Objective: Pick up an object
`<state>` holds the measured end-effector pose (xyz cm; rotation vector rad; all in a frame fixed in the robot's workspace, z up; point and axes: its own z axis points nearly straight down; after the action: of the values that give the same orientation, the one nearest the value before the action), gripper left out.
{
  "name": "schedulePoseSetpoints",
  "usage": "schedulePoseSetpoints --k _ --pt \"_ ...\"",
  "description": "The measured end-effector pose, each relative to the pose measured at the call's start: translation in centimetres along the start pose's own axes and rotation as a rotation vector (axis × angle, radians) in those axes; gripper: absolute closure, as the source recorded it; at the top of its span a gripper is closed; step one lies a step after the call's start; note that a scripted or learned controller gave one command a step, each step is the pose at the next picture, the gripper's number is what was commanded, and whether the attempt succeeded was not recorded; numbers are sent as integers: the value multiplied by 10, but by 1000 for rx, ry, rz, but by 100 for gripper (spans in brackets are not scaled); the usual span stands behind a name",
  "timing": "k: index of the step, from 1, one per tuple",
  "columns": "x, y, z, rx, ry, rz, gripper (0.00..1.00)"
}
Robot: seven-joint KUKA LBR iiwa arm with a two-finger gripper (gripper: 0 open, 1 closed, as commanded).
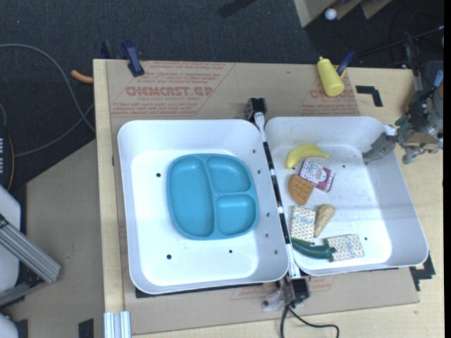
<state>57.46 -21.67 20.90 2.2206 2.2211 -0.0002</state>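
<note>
On the plywood-topped counter (pixel 211 83), the left shallow white plastic bin (pixel 141 259) held a blue moulded three-compartment tray (pixel 211 196) near its centre. The right shallow white plastic bin (pixel 394 224) carried every candidate for picking, all crowded toward its nine o'clock side: a yellow toy banana (pixel 305 153) at about ten o'clock, a small pink-and-white packet (pixel 316 174) just below it, an orange waffle-patterned piece (pixel 301 189) touching the packet's left, then a speckled square cracker (pixel 303 222) beside a tan cone (pixel 323 219), and at seven o'clock a curved dark green piece (pixel 312 248) against another speckled cracker (pixel 346 246). At two o'clock, just over the bin's rim, sat the hand (pixel 394 145); whether it was released or clenched could not be told, and nothing appeared between its tips. Judged from this, the pick had not begun. A good attempt would likely choose the banana, which lay most apart from its neighbours, centre over its middle, and close across its narrow width rather than along the curve.
</note>
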Motion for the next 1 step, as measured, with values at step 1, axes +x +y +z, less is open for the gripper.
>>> schedulePoseSetpoints --k 1 --pt "55 79 57 -1 1 -2 0"
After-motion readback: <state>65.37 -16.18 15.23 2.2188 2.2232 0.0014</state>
